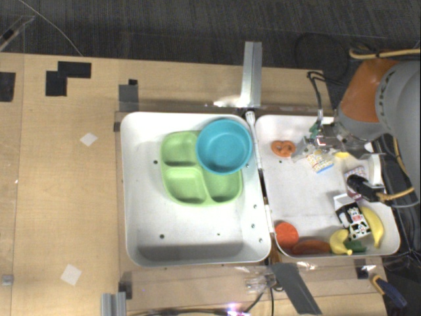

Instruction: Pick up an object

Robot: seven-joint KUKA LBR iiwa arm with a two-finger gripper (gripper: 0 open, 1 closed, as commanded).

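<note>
The right bin (296, 196) holds several small items. An orange pretzel-shaped piece (284, 149) lies near its back left. A small blue and yellow packet (321, 162) lies just right of it. My gripper (318, 135) hangs over the bin's back edge, just above that packet and right of the pretzel piece. Nothing shows between its tips. Along the bin's front lie an orange-red ball (286, 232), a dark red sausage shape (310, 246), a yellow fruit (340, 241), a banana (376, 225) and a black and white box (353, 218).
The left bin (141, 196) bears a green divided plate (191, 176) with a blue bowl (224, 145) on its back right corner. The arm's grey and orange body (378, 101) fills the right bin's back right corner. A metal post (252, 71) stands behind the bins.
</note>
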